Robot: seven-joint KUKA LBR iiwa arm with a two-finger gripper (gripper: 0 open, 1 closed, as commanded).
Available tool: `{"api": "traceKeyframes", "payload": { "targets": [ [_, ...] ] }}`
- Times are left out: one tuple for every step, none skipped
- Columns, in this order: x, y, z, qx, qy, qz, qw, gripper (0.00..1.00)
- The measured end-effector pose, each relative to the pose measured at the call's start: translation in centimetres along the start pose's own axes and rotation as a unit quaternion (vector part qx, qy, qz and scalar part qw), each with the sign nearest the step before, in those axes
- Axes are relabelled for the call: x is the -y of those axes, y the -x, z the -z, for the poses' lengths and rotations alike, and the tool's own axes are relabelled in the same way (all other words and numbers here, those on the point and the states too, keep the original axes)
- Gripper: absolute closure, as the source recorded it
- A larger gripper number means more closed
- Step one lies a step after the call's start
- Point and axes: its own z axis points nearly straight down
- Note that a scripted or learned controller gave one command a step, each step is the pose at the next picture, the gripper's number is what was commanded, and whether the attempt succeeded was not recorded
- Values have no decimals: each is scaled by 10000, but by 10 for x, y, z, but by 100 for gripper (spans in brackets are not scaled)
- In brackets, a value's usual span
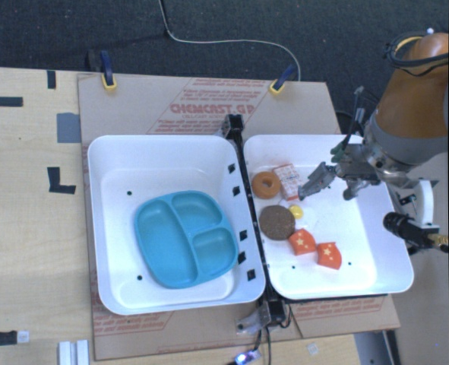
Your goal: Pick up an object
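Camera view, looking down on the tabletop (26,204): left bin (106,166) holding a blue divided tray (184,238), lying flat. Right bin (368,261) holding a small doughnut (266,185) near the divider, a white packet with red print (288,178) just beside it, a round brown patty (276,222) below, a small yellow piece (296,213) touching the patty's upper right, and two red-orange chunks (315,249) lying close together nearer the front. Pincer (313,182) reaching in from the right, hovering over the right bin just beside the packet, grasping nothing; cannot tell whether released or clenched
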Motion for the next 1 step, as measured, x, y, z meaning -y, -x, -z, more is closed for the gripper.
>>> {"api": "traceKeyframes", "payload": {
  "targets": [
    [-2, 0, 6, 7, 61, 16, 10000, 0]
  ]
}}
